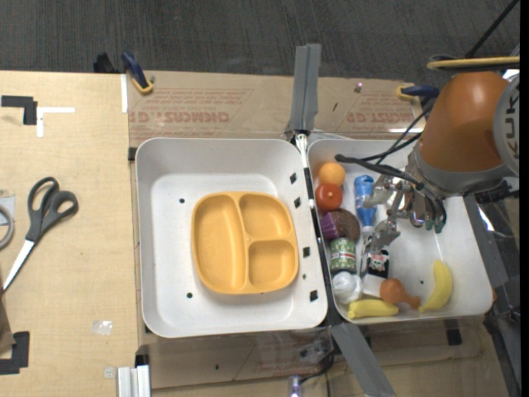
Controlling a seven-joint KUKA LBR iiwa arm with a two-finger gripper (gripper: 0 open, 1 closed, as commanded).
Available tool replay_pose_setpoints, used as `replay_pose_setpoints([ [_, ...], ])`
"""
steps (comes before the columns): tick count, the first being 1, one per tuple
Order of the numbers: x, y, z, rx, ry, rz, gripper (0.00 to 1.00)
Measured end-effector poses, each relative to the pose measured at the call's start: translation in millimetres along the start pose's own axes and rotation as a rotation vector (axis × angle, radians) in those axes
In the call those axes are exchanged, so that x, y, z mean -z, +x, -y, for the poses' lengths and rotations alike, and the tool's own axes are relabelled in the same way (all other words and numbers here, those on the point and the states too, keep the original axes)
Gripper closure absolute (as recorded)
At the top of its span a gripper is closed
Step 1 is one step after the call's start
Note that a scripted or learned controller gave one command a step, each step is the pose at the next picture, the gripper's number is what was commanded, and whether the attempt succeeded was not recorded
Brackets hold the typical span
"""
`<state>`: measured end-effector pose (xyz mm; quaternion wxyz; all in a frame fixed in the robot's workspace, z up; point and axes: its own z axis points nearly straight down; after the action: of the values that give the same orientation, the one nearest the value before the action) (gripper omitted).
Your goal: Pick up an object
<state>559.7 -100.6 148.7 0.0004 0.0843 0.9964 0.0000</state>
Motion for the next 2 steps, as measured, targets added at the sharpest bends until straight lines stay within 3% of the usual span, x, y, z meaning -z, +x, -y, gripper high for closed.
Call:
replay_pose_setpoints([
  [1,-55.3,-16.3,1.0,0.042,0.000,0.003,0.00],
  [2,-56.5,55.1,4.2,-0.042,0.000,0.001,0.00],
])
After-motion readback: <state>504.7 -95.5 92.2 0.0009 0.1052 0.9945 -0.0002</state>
